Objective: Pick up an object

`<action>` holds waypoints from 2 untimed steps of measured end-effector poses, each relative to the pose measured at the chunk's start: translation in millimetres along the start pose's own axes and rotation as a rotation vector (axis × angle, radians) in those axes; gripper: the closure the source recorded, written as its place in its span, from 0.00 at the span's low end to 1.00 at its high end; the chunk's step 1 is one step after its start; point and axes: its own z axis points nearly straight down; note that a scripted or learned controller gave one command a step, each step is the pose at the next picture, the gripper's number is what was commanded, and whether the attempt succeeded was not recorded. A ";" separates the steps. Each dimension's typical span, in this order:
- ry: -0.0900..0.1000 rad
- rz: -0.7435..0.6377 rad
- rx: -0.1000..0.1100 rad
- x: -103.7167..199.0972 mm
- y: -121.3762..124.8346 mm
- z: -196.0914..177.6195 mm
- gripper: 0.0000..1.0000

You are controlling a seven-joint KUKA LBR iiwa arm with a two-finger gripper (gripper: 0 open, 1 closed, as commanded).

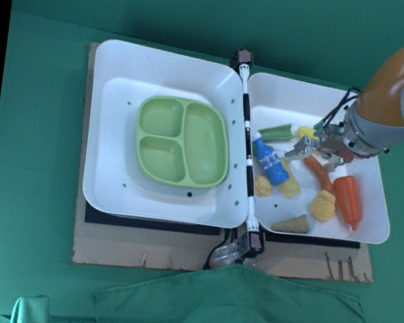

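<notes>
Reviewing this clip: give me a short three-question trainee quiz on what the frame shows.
1. True or false: the light green three-compartment plastic plate lies in the left white bin.
2. Which item lies nearest the right bin's near edge? A) tan cone-shaped toy B) blue toy bottle C) green toy pod
3. Fill in: the gripper hovers over the ____ bin.

Key: 1 true; 2 A; 3 right.

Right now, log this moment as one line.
tool low in right bin | beside orange sausage | grasp unconfirmed | green plate in left bin
</notes>
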 end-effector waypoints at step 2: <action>-0.001 -0.001 -0.002 -3.8 3.7 -61.2 1.00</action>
